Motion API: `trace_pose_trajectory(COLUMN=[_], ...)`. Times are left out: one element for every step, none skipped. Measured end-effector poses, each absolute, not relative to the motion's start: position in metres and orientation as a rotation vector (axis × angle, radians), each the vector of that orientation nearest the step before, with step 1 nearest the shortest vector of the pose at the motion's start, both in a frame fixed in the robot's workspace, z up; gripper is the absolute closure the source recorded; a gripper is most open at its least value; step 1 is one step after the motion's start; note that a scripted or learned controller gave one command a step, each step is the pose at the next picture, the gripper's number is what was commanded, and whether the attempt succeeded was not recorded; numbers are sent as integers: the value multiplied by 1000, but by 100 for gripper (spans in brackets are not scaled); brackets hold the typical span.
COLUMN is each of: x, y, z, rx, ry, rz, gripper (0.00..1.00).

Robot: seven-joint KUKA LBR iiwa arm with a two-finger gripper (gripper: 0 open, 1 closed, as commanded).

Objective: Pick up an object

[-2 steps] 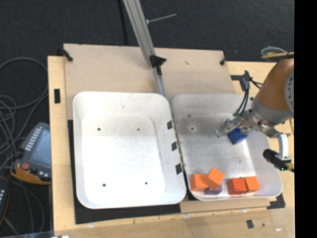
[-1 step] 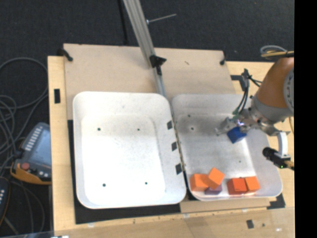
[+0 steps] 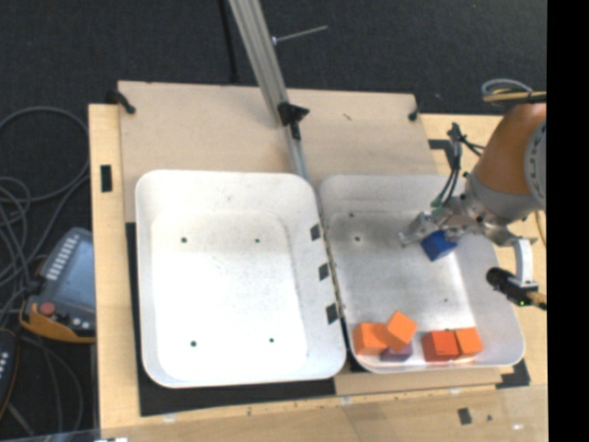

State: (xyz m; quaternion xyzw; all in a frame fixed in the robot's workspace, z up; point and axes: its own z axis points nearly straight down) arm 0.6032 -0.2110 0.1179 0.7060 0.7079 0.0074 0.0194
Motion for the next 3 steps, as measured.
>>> trace_pose_trajectory(x=[617,611,618], y=[-213,-215,-214], z=[117,117,117], rx=[2191,2196,2191], ry=[2197,2202,2197], rz=[23,12,23], gripper=[0,0,0])
